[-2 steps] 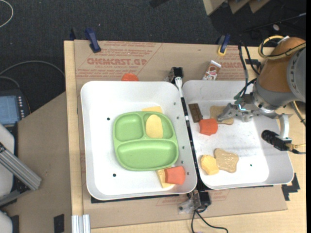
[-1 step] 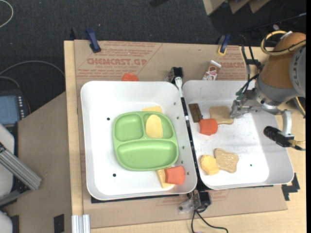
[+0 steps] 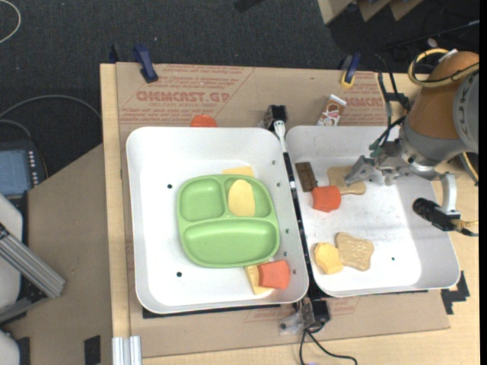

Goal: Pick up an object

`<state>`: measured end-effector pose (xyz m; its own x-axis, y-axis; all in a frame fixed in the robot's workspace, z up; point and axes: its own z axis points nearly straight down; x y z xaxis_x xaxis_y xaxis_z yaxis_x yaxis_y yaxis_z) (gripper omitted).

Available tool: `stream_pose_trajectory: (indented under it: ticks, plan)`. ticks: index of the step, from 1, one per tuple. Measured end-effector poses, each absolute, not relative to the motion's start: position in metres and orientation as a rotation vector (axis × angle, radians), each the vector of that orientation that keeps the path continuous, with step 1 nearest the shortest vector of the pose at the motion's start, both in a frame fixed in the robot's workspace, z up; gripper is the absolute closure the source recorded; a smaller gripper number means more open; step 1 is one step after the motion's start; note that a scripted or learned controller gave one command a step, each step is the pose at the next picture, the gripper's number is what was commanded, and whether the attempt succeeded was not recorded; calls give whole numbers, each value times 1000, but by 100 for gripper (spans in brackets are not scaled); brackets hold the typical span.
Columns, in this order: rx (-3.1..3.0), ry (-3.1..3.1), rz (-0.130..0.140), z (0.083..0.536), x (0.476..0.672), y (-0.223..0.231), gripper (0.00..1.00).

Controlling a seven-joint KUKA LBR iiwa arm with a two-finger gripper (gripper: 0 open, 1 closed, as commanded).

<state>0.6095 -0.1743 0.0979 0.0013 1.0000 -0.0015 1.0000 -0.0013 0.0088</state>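
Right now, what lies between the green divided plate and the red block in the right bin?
In the camera view, the bins' adjoining rims lie between the green divided plate and the red block.

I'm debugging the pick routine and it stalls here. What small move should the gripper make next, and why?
Probably a short descent. The gripper sits in the right bin over the tan piece near the far wall, with the orange block just beside it. Whether the fingers already grip anything isn't clear, so lower onto the tan piece before closing.

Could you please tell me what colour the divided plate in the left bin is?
Light green; the divided plastic plate shows clearly in the camera view.
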Motion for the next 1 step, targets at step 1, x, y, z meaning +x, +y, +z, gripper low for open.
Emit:
stream_pose_trajectory:
  ticks: [1]
  plan:
    - [2232, 2224, -8, 85, 513, -166, 0]
